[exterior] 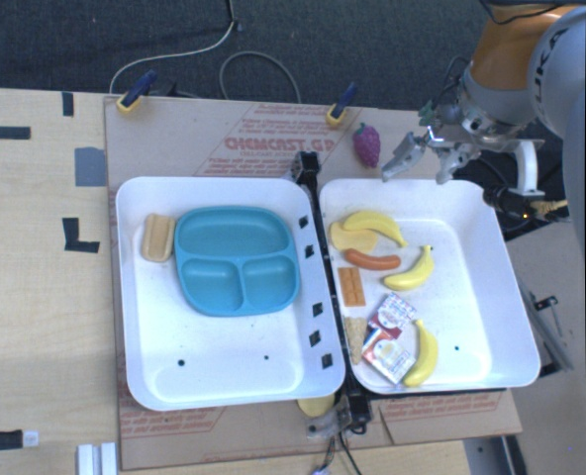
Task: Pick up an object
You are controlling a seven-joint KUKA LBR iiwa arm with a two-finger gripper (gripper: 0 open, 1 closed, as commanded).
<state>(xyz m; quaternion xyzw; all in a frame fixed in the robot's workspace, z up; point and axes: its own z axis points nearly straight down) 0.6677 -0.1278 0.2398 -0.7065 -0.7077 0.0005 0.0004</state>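
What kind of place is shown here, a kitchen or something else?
Probably a robot grasping test bench, not a kitchen. Two white bins sit on clamped cardboard; toy food such as a banana and a hot dog fills one; the arm's gripper hangs above.

The arm [531, 38] is cut off by the top and right edges. Below the right bin [491, 265], a yellow object [315, 405] is mostly hidden under the bin rims.
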